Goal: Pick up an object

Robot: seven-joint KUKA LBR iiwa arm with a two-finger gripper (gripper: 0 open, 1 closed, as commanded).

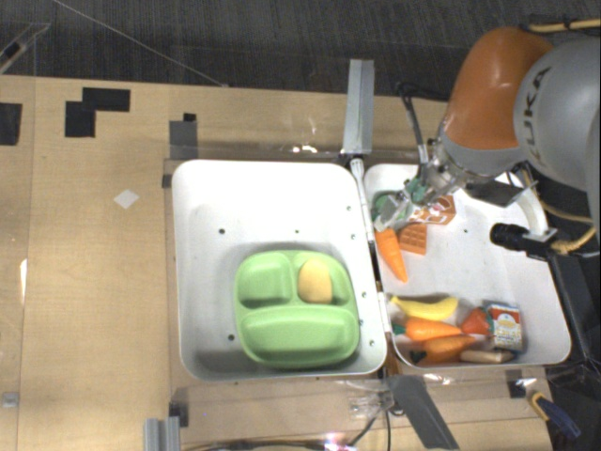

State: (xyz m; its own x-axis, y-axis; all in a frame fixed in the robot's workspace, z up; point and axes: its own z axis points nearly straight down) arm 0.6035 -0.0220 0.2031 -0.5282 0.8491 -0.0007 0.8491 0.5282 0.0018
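One gripper (413,195) over tapered orange carrot (391,254), grip state unclear; smooth green compartment tray (293,322) left

We see even, fairly bright overhead light; the left bin (268,195) glares white along its rim; soft shadow pools under the green tray (296,332); small highlights glint on the worktop (84,280); the arm (535,92) looks slightly soft, detail coarse throughout.
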